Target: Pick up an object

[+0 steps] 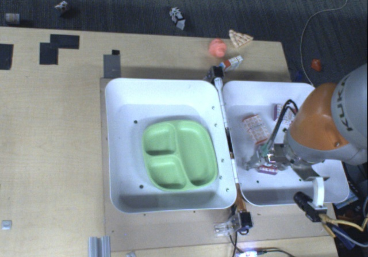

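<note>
Pale wooden bench carries two shallow white bins side by side, with dark carpet beyond its far edge. Left bin holds a green three-compartment tray, lying flat near the bin's middle. Right bin receives the grey arm with its orange band, which enters from the right and covers much of the bin's right half. End effector sits low over the bin floor at the arm's left tip; whether it is open or closed cannot be told from this view. Small flat packet with red print lies on the bin floor just up and left of the end effector, close to it but apart. Another small reddish item lies directly beside the end effector's lower edge; contact cannot be judged. On the bench beyond the bins rest a pink ball, a triangular wedge-shaped piece and a small tube-like object near the gap between the bins.
</note>
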You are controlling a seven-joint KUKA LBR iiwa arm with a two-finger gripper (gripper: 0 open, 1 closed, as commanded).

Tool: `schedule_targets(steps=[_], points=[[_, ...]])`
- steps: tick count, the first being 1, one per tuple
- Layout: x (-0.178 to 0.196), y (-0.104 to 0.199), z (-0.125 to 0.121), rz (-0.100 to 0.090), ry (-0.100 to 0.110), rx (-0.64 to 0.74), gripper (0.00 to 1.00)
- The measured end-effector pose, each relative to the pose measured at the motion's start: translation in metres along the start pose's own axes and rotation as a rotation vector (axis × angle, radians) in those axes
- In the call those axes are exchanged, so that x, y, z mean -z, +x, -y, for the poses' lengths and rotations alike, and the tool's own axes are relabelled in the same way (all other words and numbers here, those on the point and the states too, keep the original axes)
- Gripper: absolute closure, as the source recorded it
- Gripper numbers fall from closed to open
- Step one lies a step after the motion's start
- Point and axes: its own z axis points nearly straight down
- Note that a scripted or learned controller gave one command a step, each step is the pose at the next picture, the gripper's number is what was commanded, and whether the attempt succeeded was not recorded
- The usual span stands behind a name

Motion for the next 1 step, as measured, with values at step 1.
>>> schedule_targets(steps=[1], points=[[0.0113,0.0003,-0.0022,0.001,-0.006,0.001,1.0]])
